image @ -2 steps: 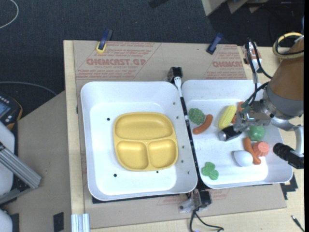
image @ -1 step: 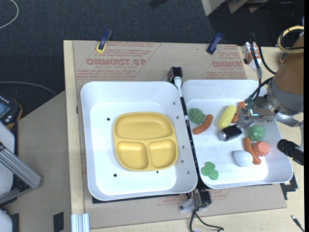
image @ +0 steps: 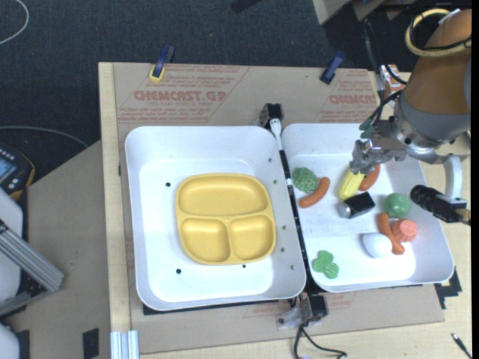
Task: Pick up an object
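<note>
Yellow plastic catches the eye twice: a divided yellow tray (image: 224, 218) lies flat in the middle of the left shallow white bin (image: 142, 200), and a small yellow corn-cob toy (image: 349, 185) lies in the right shallow white bin (image: 426, 268), where all the loose pieces are gathered. The two-finger gripper (image: 364, 161) hangs at the upper end of that corn cob, the grey arm with its orange band (image: 441, 73) leaning in from the right above it. Whether the gripper is spread or pinched cannot be told from this slant — the wrist hides the tips, and no toy is seen between them, so I would not call anything held.

Just beside the corn lies an orange sausage-shaped toy (image: 315, 191), and next to that a green broccoli-like toy (image: 304, 178) near the bin's left wall. A small black block (image: 359, 204) touches or nearly touches the corn's lower end. Further right sit a round green toy (image: 398, 203), an orange carrot-like piece (image: 389, 230) with a pink lump (image: 406, 230) against it, and a white egg-shaped toy (image: 376, 244); a green leafy toy (image: 325, 263) lies apart near the front rim.

The corn seems the likely target, judging by where the gripper hangs — though its crowding by the black block may make a clean pinch awkward.
</note>
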You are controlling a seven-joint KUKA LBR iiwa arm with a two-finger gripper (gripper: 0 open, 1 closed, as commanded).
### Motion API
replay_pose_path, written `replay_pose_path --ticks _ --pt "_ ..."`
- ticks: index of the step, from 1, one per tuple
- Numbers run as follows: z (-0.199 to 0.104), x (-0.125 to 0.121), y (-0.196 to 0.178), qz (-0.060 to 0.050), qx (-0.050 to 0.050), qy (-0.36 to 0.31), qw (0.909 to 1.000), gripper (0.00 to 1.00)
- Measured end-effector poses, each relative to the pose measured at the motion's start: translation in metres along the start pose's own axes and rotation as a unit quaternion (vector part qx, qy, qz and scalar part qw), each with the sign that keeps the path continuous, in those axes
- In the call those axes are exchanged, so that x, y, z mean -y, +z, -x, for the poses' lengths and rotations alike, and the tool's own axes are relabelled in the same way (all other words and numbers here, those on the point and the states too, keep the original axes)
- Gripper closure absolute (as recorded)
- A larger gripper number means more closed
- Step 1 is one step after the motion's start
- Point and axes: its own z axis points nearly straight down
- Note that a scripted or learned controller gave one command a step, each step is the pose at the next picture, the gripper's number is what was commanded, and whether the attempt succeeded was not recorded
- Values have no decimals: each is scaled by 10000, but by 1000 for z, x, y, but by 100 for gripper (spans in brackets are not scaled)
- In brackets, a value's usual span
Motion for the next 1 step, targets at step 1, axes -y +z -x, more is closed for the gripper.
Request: replay_pose_path --ticks 1 --pt "-20 -38 4 -5 -1 8 10000 100"
